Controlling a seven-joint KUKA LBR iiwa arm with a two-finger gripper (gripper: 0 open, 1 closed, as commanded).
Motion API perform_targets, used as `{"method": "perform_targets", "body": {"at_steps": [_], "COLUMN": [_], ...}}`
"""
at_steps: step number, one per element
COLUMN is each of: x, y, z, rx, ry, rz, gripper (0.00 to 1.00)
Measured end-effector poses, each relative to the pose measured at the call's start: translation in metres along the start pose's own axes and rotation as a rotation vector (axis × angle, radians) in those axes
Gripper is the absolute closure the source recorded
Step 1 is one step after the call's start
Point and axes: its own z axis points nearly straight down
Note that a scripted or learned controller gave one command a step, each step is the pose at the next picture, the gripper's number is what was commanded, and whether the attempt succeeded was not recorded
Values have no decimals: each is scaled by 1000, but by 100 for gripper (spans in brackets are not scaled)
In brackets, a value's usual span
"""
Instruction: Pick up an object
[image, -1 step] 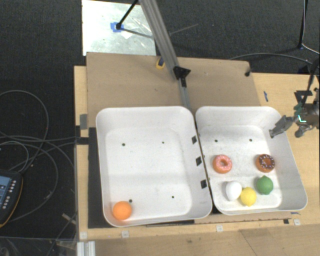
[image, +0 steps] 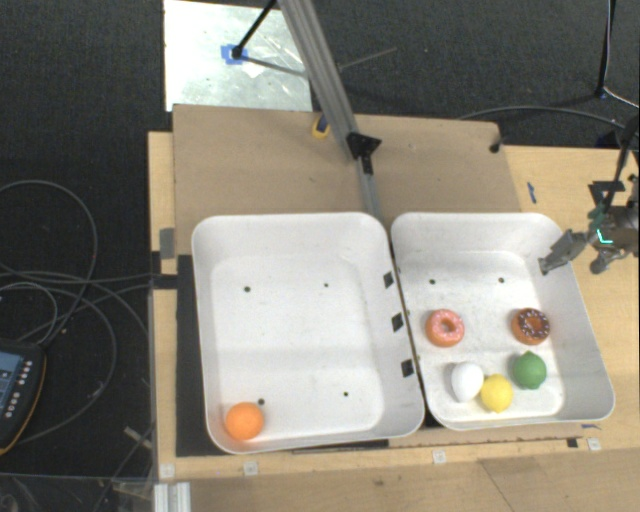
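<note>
Hovering my gripper (image: 578, 254) at the right bin's (image: 600, 395) far edge, fingers apart and empty; descending here risks striking the rim, missing the chocolate donut (image: 531, 326).

Orange ball (image: 244, 421): alone in the left bin, near corner
Pink-iced doughnut (image: 445, 327): flat, right bin, left of middle
Chocolate doughnut (image: 531, 325): flat, right bin, right side
White ball (image: 466, 381), yellow lemon (image: 496, 393), green lime (image: 529, 371): clustered along the near edge

2 smooth, seemingly plastic white bins (image: 300, 235) on matt wooden bench (image: 430, 160).
</note>
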Motion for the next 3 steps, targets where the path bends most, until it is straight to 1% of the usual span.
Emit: {"method": "perform_targets", "body": {"at_steps": [1, 2, 3], "x": [-4, 1, 6], "y": [-3, 5, 5], "z": [43, 89, 151], "rx": [3, 4, 5], "ry": [1, 2, 2], "rz": [5, 2, 4], "gripper": [0, 0, 0]}}
